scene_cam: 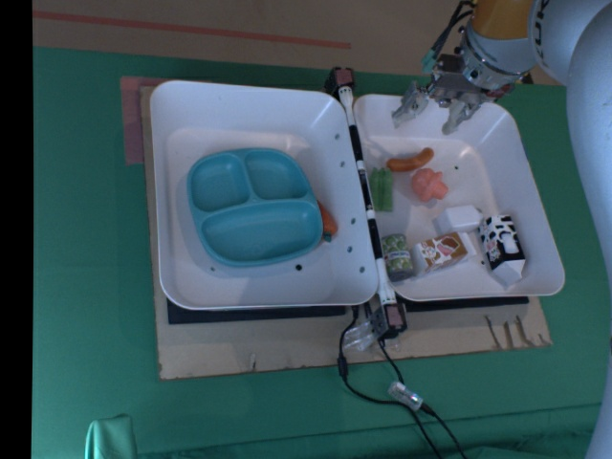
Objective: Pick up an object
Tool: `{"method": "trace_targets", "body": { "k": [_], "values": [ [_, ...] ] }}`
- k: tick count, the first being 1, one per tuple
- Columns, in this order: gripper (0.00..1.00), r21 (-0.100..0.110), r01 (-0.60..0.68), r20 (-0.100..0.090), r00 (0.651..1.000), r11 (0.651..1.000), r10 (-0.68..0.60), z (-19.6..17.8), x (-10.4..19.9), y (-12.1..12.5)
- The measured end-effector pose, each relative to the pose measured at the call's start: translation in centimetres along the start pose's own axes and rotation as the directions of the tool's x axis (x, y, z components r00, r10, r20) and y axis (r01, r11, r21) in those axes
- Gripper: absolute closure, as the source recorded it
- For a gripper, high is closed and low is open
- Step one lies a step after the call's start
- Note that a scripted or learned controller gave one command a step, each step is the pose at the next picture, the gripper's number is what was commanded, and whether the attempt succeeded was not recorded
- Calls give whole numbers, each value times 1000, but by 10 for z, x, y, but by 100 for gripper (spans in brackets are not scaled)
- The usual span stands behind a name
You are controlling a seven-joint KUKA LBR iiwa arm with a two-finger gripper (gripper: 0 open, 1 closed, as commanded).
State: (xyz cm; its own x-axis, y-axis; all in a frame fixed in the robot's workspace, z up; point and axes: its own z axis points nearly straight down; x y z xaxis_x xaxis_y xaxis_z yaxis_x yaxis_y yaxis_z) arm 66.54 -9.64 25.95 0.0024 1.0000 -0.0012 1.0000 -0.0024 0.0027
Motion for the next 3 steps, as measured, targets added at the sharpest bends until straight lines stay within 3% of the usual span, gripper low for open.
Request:
{"method": "trace_targets", "body": {
  "k": [1,2,3],
  "values": [
    [0,-3,0,1,1000,1000,0,68,-15,-13],
    [100,-9,-3,2,1000,1000,3,55,-15,-12],
    [100,-2,0,0,1000,1000,0,-40,15,-34]
  ]
}}
